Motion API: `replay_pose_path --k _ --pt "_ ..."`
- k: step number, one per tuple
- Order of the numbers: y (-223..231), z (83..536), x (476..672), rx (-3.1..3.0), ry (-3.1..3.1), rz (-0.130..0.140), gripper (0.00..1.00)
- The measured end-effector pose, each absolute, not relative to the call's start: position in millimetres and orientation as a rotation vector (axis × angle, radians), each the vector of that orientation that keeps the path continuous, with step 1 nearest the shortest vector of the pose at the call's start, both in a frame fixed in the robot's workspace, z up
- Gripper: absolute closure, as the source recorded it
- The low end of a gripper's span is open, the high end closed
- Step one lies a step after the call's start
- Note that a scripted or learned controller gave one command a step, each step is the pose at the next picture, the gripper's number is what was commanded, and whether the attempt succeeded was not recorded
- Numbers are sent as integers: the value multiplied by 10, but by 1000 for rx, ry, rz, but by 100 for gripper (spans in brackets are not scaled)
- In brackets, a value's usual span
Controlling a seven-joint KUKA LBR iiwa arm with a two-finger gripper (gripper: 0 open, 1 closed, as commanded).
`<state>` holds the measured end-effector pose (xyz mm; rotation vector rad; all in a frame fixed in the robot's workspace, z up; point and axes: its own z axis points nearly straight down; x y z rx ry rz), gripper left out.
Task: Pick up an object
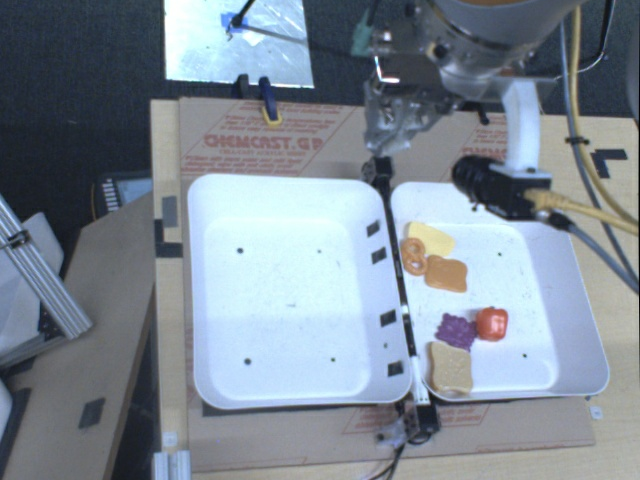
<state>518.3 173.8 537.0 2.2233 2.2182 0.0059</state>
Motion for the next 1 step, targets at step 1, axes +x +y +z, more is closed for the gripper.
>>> replay_pose_path --k 1 --pt "2295 5336 5949 2213 2227 6 100"
